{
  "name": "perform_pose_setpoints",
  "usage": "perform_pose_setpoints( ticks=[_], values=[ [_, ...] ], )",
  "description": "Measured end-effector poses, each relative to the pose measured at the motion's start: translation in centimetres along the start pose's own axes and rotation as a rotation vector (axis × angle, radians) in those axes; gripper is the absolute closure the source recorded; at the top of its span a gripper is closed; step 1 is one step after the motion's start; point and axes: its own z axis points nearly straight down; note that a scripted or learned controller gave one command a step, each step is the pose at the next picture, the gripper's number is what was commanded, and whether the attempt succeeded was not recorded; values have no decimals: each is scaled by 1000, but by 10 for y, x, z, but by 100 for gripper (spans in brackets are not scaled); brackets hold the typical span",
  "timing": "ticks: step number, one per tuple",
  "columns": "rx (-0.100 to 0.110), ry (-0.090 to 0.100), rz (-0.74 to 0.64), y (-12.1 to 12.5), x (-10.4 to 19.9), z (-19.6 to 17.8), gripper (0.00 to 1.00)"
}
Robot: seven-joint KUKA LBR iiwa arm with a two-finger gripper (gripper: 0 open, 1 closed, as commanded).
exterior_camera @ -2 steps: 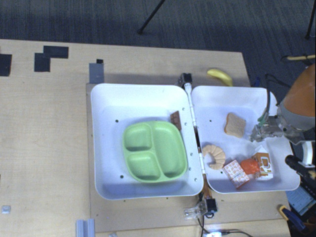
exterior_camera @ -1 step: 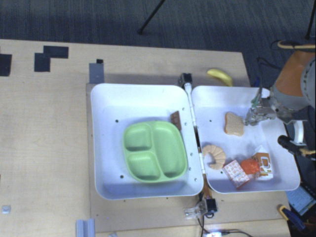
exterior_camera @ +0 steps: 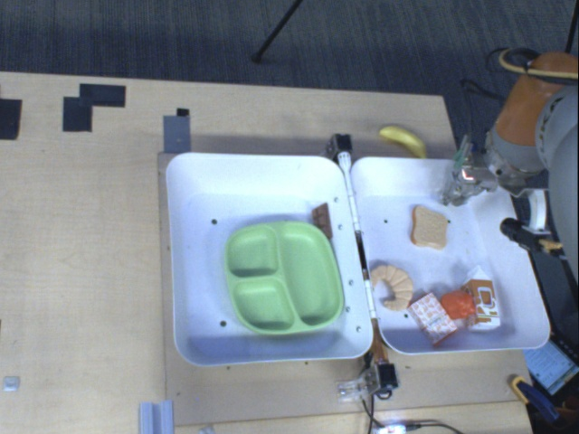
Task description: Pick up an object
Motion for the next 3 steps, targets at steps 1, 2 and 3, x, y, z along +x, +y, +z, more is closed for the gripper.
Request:
perform_pose_setpoints(
  ticks=[1, 2, 3],
  values=[
    [-2, -1, -1, 0, 0, -9, 100],
    [-3, -1, 0, 1, -1, -29, 100],
    [-5, -1, -1, 1, 8, -111, 100]
  ],
)
